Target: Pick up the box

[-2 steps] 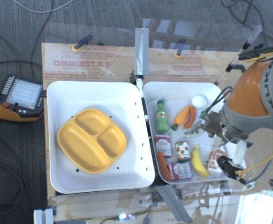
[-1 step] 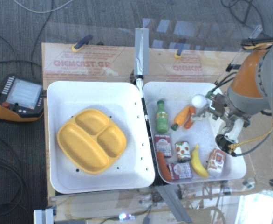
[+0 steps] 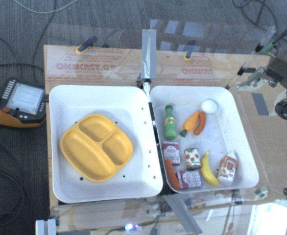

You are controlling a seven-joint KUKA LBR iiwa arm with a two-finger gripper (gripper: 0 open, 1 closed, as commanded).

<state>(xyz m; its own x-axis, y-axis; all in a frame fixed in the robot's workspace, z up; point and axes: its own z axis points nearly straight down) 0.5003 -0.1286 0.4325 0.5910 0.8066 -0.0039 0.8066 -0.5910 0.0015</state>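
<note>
We are looking down on the wooden counter [image 3: 109, 67] with its two shallow white bins side by side. The left white bin [image 3: 75, 97] carries a yellow plastic divided plate [image 3: 96, 146] with three wells, lying near its middle. The right white bin [image 3: 231, 111] is crowded. We spot a green plastic bottle [image 3: 170, 123] standing close to its left wall, an orange toy carrot [image 3: 189, 123] beside a reddish toy sausage [image 3: 199, 124], and a round white ball [image 3: 209, 106] just above them. Lower down we see a small red and white box [image 3: 171, 152], a small can with a fruit label [image 3: 192, 158], a yellow toy banana [image 3: 209, 169], a second red and white box lying flat [image 3: 189, 179], a longer sausage [image 3: 171, 174] along the left wall, and a white and orange carton [image 3: 227, 169] at the right wall. At the upper right the arm's jaws [image 3: 253, 80] sit outside the bin, well apart from the boxes; we cannot tell whether they are parted or clenched. A handheld control pendant [image 3: 20, 103] lies on the floor at the left.
</note>
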